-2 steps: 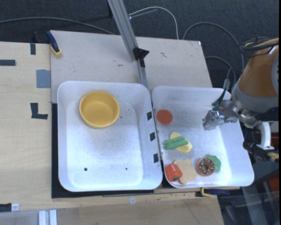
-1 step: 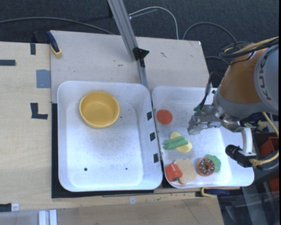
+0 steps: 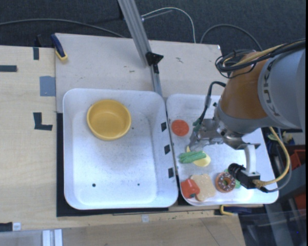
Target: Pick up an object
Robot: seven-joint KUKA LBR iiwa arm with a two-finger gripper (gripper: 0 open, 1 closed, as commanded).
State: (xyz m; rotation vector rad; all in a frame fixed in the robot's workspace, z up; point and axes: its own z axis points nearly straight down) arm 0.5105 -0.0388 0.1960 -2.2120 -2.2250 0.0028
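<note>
Nearest the camera, along the front edge of the right bin, lie a red piece touching a tan toast-shaped piece, and just beside that a brown doughnut with sprinkles. A little further back sits a green piece lying across a yellow one. My gripper hangs directly over the back end of that green and yellow pair, close above them, with my grey wrist and orange band reaching in from the right. I cannot tell from here how my gripper is set, and nothing can be made out in its grasp. An orange-red disc lies just to the left of my gripper, near the wall between the bins, apart from the other pieces. In the left bin a yellow bowl stands upright toward the back left, well apart from me. A metal pole slants across the bench behind the bins.
</note>
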